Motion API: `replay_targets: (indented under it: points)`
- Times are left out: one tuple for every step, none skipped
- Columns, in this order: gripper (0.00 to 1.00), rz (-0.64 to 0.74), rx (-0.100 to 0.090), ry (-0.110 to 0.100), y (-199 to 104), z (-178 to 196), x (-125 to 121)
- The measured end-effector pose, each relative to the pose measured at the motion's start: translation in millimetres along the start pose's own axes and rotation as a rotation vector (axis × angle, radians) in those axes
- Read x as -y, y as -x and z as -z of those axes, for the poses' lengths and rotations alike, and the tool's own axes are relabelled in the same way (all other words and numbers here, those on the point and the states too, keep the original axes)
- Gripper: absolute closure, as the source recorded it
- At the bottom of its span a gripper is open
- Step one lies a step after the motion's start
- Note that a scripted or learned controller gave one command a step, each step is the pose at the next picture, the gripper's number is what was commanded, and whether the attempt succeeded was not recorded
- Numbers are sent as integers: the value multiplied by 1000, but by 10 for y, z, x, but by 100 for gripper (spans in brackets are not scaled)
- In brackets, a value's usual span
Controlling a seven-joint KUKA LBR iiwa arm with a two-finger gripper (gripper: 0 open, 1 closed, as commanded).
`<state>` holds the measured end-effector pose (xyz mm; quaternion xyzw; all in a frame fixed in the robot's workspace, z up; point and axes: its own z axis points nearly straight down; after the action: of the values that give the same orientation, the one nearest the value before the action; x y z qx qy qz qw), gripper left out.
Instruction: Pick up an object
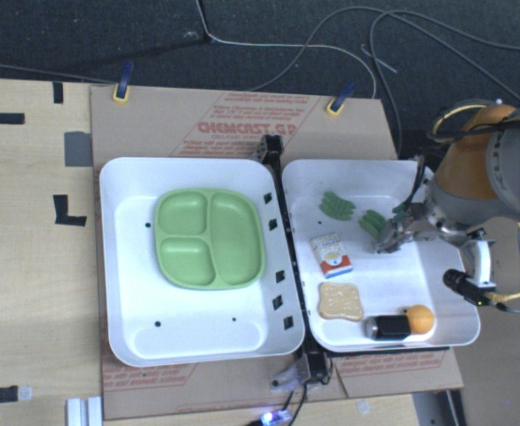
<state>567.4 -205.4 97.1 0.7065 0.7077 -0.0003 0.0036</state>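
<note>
Resting on brown cardboard (233, 122), two white bins (127, 238) adjoin.

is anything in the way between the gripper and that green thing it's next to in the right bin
Nothing visible stands between them. The gripper sits right at the green object in the right bin, touching or nearly so. The other green piece and the small carton lie off to the side.
</note>
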Motion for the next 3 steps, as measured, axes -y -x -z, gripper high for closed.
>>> replay_targets:
  points:
    - [100,0,-4,0,-74,584,27]
    - [100,0,-3,1,-81,1219,40]
    - [100,0,-4,0,-79,1659,25]
